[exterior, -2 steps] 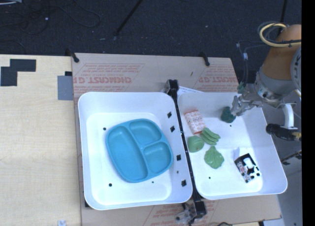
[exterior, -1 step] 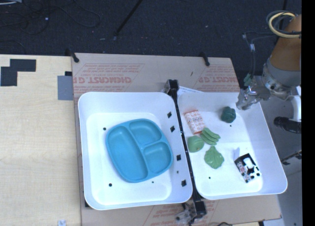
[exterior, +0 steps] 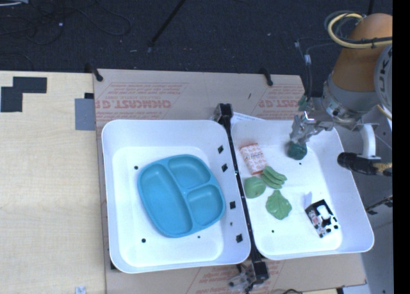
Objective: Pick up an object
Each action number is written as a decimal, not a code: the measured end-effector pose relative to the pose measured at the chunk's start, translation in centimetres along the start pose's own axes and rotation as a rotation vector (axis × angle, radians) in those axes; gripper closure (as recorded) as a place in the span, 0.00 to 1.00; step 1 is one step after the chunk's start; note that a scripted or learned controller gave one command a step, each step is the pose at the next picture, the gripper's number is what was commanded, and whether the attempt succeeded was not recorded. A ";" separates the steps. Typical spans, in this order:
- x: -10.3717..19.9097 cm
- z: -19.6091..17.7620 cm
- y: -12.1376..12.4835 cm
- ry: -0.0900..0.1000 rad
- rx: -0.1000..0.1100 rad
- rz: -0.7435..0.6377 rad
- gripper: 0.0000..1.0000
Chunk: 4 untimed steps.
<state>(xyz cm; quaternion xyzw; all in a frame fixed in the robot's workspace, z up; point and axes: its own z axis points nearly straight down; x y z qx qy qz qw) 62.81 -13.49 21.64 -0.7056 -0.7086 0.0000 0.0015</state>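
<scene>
A: In the camera view, the grey arm with the orange band [exterior: 364,56] is reaching in from the right, and its two-finger gripper [exterior: 301,138] is hanging over the far part of the right white bin [exterior: 359,222]. What is sitting under it?

B: A small dark teal rounded object [exterior: 296,151] is lying just below the fingertips, touching them or very nearly. I cannot tell whether the fingers are apart or together, nor whether the object is sitting between them, so I am not calling it held.

A: How should this grasp go, in your judgement?

B: The gripper should be coming straight down with the teal object centred between the fingers, closing only once they are straddling it. It is rounded, so an off-centre squeeze is likely to be pushing it aside.

A: Anything crowding it?

B: Nearby to the left, a small red-and-white packet [exterior: 252,157] is lying near the divider, and three flat green leaf-shaped pieces [exterior: 269,190] are lying nearer the camera, all apart from the teal object. A black-and-white small item [exterior: 320,217] is lying well apart, near right. The blue compartment tray [exterior: 181,193] is resting in the left white bin [exterior: 122,152], out of the way.
</scene>
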 end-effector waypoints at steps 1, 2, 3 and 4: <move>5.3 -1.2 -0.7 0.000 0.001 0.001 1.00; 10.7 -2.1 -1.1 0.000 0.001 0.001 1.00; 14.9 -1.2 -1.5 -0.001 0.003 0.001 1.00; 20.9 -0.9 -2.4 -0.001 0.004 -0.001 1.00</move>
